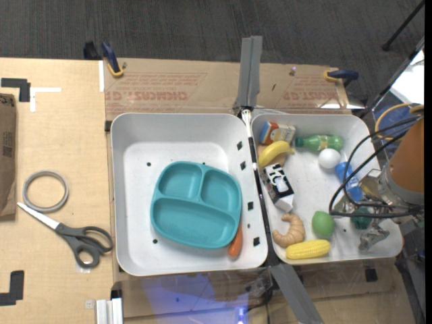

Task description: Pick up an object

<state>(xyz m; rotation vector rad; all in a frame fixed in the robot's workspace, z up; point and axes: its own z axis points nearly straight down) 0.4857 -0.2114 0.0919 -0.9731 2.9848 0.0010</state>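
The right bin (307, 119) holds a banana (273, 152), a green bottle (318, 142), a white ball (329, 158), a black-and-white box (278, 182), a croissant (291, 229), a green lime (322, 223), a yellow corn cob (308, 250) and a small orange-and-white carton (277, 132). My gripper (370, 233) hangs low at that bin's right front corner, just right of the lime, with cables looping over it. A teal part sits at its base. A blue object (343, 174) lies partly behind the cables.
The left bin (128, 181) carries a teal divided plate (196, 204) and an orange carrot (235, 244) at its front right. On the wooden bench to the left lie scissors (74, 233) and a tape roll (45, 190).
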